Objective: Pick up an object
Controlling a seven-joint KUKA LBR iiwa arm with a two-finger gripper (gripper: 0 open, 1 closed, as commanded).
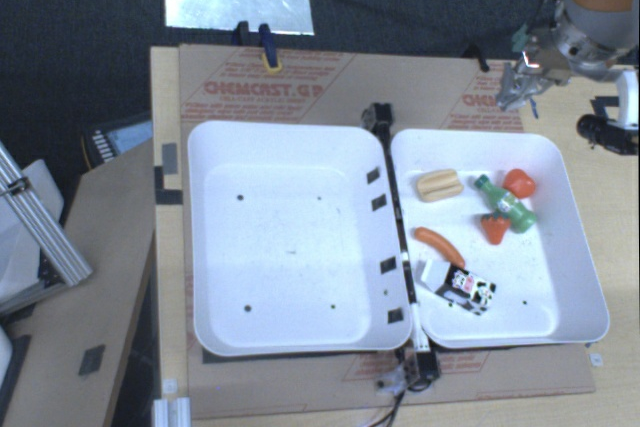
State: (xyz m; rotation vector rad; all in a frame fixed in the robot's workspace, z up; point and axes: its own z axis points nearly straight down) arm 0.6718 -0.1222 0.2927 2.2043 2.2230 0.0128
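White right bin [570,215]: tan bun-shaped toy [439,184].

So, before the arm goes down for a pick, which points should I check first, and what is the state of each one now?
1. Objects to pick lie in the right bin: ok, a bun, a sausage, a green bottle and a small black-and-white box.
2. Gripper is above a target: not ok, it is past the bin's far rim.
3. Gripper carries nothing: ok, nothing hangs under it.
4. Finger opening: cannot tell, too small and blurred.
5. Target stands apart from neighbours: ok for the bun; not ok for the bottle, which touches the red pieces.
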